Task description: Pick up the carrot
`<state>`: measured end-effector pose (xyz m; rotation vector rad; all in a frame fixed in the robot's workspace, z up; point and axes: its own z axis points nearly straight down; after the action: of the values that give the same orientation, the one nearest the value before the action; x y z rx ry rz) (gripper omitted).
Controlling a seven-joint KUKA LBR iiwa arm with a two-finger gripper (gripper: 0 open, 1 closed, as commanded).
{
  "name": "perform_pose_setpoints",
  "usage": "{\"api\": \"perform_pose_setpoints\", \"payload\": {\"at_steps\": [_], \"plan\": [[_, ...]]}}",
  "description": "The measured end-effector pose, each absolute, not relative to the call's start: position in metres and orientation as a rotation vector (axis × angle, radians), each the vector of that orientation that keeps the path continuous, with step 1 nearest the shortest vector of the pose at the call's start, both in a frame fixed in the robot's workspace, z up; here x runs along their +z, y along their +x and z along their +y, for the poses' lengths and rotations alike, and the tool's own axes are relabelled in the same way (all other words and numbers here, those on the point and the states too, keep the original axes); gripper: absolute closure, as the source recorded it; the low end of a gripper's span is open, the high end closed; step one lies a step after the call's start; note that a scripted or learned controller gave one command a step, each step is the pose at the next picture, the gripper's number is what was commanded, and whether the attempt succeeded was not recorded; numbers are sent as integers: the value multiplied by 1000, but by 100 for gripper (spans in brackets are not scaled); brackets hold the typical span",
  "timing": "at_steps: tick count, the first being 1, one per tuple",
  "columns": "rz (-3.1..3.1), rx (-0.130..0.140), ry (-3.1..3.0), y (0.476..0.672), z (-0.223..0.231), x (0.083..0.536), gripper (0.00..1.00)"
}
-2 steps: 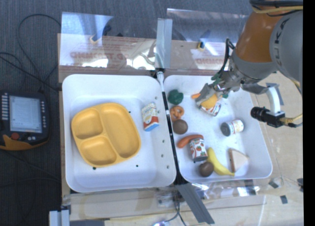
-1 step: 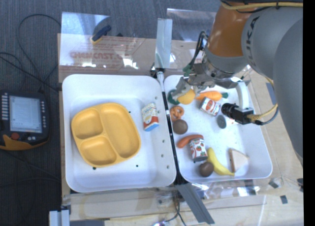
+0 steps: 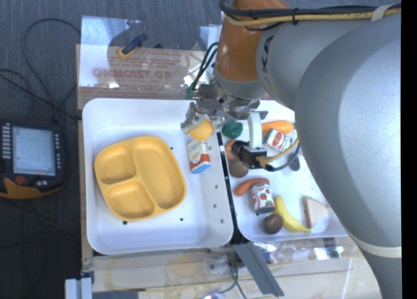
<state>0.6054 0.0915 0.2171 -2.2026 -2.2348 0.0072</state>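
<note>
Carrot (image 3: 279, 126): orange, tapered, lying in right bin (image 3: 329, 226) at far end, partly hidden by arm. Same bin: banana (image 3: 287, 215), red-labelled can (image 3: 262, 198). Left bin (image 3: 146, 236): yellow divided plate (image 3: 139, 176), small can (image 3: 199, 156). Gripper (image 3: 203, 122) above left bin's right side; finger state cannot tell.

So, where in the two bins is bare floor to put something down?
Left bin: free strip along the near wall, in front of the yellow tray, and the far-left corner. Right bin: crowded with the carrot, banana and cans.
</note>
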Motion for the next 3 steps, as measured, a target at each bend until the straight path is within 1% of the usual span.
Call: {"api": "perform_pose_setpoints", "payload": {"at_steps": [1, 2, 3], "plan": [[-2291, 18, -2145, 666, 120, 155, 100], [-2247, -8, -2200, 668, 187, 229, 100], [-1885, 0, -2517, 669, 156, 294, 100]]}}
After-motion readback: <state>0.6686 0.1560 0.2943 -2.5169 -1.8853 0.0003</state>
